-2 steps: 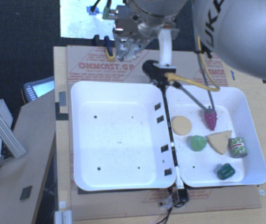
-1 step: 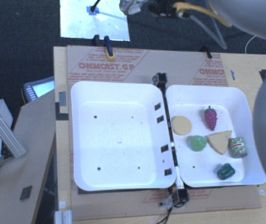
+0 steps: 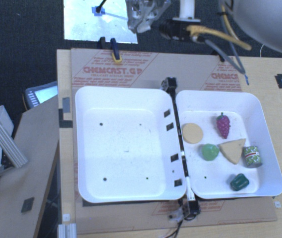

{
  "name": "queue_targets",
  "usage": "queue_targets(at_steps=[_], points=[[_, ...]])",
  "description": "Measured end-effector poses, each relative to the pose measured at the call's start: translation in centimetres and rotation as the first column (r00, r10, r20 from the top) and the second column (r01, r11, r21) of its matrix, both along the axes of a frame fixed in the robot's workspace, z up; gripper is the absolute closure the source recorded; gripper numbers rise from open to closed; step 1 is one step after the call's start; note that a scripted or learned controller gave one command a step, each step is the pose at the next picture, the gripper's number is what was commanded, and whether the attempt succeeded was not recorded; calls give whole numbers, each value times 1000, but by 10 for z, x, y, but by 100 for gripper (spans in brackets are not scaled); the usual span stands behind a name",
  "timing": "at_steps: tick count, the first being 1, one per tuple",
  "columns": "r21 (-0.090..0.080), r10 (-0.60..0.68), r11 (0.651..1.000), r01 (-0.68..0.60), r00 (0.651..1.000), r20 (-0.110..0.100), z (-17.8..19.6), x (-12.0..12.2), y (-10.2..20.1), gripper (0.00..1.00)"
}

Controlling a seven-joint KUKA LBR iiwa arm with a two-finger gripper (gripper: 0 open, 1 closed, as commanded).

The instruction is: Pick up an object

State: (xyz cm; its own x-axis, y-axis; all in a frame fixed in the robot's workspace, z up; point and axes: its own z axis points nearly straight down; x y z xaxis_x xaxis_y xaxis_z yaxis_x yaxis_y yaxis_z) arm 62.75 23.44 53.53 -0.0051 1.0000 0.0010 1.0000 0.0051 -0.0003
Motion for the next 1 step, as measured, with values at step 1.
queue_targets(at_steps=[1], points=[[1,1,1000,-1,1000,0,0,-29,0,100]])
